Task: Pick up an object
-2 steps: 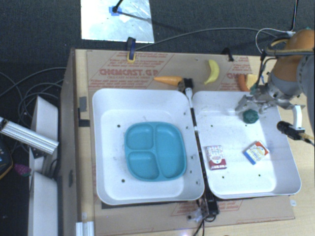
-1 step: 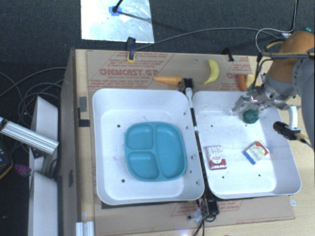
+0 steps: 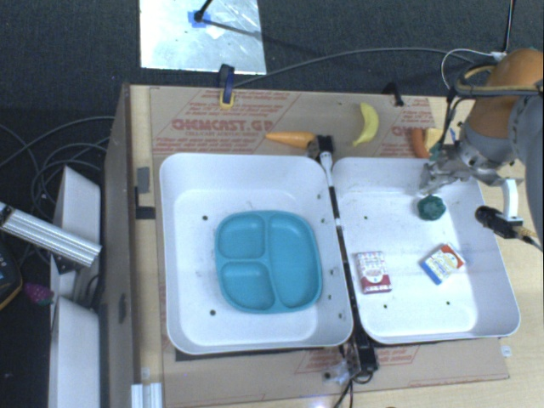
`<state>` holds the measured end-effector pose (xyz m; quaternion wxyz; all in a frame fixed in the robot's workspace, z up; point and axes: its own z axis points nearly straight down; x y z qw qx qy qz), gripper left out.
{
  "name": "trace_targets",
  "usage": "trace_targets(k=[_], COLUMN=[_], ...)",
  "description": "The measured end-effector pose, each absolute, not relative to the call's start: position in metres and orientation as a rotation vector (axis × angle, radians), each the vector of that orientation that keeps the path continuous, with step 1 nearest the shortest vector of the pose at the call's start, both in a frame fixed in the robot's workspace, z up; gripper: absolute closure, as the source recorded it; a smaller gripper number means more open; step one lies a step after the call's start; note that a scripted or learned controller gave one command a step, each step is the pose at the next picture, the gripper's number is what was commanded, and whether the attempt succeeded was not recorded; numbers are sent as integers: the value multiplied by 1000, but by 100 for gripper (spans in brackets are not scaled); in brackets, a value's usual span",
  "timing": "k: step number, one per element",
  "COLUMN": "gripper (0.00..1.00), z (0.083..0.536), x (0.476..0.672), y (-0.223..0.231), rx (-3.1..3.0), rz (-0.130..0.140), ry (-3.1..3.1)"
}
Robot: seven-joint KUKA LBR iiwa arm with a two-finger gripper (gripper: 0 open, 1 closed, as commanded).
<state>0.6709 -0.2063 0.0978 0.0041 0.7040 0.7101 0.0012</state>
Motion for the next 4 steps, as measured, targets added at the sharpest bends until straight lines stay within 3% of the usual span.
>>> trace_targets(k=[1, 2, 3, 4], gripper=[0, 0, 100, 100], z=[98, 96, 108, 157], x=[671, 638, 639, 670], y=[-206, -207, -207, -118], rx=[2206, 2217, 2214, 2213], rz=[3, 0, 3, 7], ry=[2227, 2222, 2221, 2226])
